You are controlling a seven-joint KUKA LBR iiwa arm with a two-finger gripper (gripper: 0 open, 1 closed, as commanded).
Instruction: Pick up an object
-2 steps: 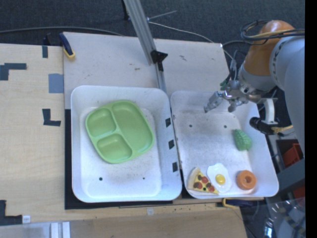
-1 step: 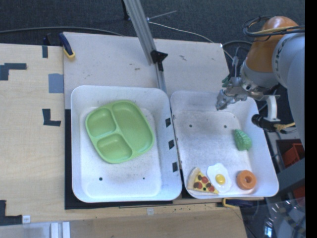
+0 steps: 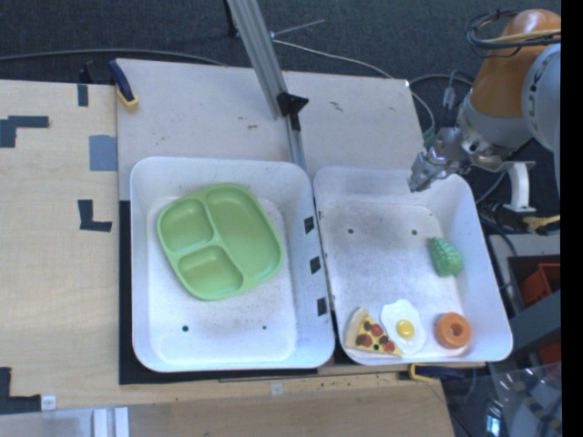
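My gripper [image 3: 421,177] hangs over the far right corner of the right bin [image 3: 383,230], with nothing visible between its fingers. In that bin, a green broccoli piece [image 3: 446,256] lies by the right wall, well below the gripper. Along the bin's near edge sit a pizza slice [image 3: 371,332], a fried egg [image 3: 403,323] and an orange doughnut [image 3: 453,330]. A green divided plate [image 3: 219,240] rests in the left bin [image 3: 155,326].
A slanted metal pole [image 3: 264,57] crosses the bench behind the bins. A blue and yellow clamp [image 3: 123,84] lies at the bench's far left corner. Cables [image 3: 437,89] trail near the arm on the right.
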